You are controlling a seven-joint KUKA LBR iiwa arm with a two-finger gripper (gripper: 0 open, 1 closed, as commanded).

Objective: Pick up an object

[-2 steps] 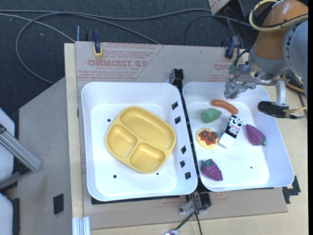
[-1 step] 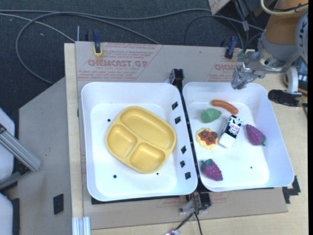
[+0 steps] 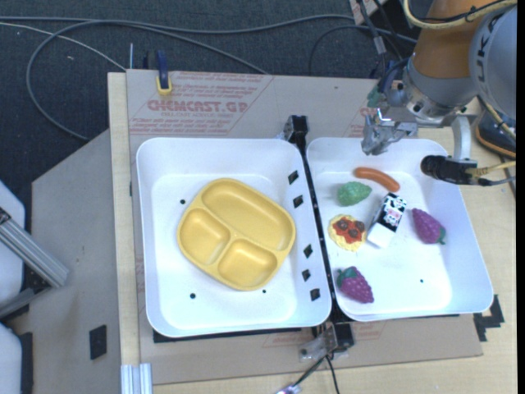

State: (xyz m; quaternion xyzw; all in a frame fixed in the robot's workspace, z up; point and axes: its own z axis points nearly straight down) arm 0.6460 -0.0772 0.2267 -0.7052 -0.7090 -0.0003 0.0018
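Note:
In the right bin (image 3: 459, 294) lie an orange sausage (image 3: 376, 177), a green leafy toy (image 3: 354, 193), a small pizza piece (image 3: 348, 231), a black-and-white milk carton (image 3: 387, 220) and two purple grape bunches (image 3: 426, 225) (image 3: 355, 285). My gripper (image 3: 377, 140) hangs over the bin's back left corner, just behind the sausage and apart from it. Its fingers point down and look close together, with nothing between them.
The left bin (image 3: 156, 220) holds a yellow divided plate (image 3: 236, 233). A black divider with clips (image 3: 303, 212) runs between the bins. A black cylinder (image 3: 443, 167) on the arm overhangs the right bin's back right edge. Cables lie behind the bench.

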